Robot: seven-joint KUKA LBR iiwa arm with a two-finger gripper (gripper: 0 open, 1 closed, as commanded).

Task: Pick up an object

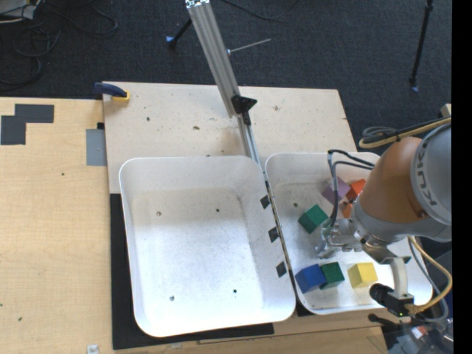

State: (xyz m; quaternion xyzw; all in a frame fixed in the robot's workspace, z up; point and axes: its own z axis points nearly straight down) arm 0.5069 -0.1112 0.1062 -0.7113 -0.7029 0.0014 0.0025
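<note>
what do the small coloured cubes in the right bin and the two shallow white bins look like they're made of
The small coloured cubes, such as the blue cube and the yellow cube, look like painted wood or solid plastic: flat matte faces, crisp edges, no glare. Which one, the view leaves open. The shallow white bins, left bin and right bin, look like moulded plastic: rounded corners, thin smooth rims, dark specks on the floors.

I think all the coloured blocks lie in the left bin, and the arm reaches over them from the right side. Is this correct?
One thing is wrong: the blocks lie in the right bin, not the left one. The camera view shows the blue block, two green blocks, the yellow block and the purple block there. The arm does reach over them from the right side.
</note>
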